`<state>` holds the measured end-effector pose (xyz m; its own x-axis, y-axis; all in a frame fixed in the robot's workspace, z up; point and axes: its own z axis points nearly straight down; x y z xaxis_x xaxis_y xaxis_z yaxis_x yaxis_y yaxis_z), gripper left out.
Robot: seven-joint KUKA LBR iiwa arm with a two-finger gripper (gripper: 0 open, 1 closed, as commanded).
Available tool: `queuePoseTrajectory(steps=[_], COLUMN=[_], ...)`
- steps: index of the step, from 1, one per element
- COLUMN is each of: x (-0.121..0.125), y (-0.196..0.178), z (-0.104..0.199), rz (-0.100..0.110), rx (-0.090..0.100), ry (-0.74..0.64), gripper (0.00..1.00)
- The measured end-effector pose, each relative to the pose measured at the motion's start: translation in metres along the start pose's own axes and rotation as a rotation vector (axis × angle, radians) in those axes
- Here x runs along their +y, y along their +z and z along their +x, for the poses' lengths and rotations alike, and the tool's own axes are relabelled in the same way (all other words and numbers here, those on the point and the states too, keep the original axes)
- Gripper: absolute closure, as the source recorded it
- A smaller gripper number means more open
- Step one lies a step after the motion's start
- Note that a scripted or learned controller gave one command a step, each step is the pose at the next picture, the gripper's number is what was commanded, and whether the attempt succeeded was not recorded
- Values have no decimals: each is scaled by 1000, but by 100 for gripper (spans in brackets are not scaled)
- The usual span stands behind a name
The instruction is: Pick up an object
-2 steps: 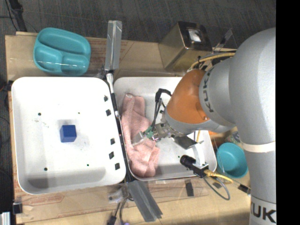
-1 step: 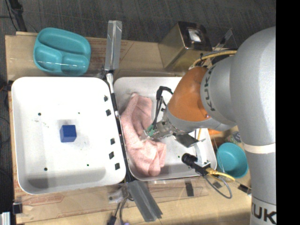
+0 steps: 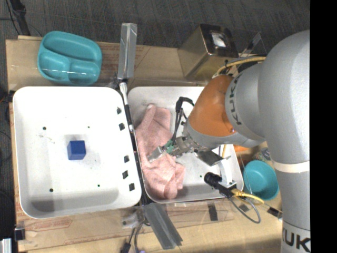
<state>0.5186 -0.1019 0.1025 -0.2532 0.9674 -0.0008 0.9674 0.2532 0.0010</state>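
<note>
A pink cloth [image 3: 158, 152] lies crumpled along the left side of the right bin [image 3: 158, 94]. My gripper [image 3: 164, 153] reaches down from the right onto the middle of the cloth, its metal fingers touching the fabric. A small blue cube [image 3: 77, 149] sits alone in the left bin [image 3: 31, 109], far from the gripper. The grey arm with its orange band [image 3: 210, 112] covers much of the right bin.
A teal divided tray [image 3: 69, 57] rests on the bench beyond the left bin. A teal bowl [image 3: 261, 179] stands right of the right bin, partly behind the arm. A metal box [image 3: 210, 46] sits at the back. Clips line the divider between the bins.
</note>
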Motion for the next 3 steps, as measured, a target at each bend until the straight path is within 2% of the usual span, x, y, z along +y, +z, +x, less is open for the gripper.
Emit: queuePoseTrajectory(steps=[1, 2, 3], x=[11, 12, 12], y=[11, 0, 0], z=[-20, -19, -19], rz=[2, 0, 0], rx=[1, 2, 1], ry=[148, 144, 144], gripper=[0, 100, 0])
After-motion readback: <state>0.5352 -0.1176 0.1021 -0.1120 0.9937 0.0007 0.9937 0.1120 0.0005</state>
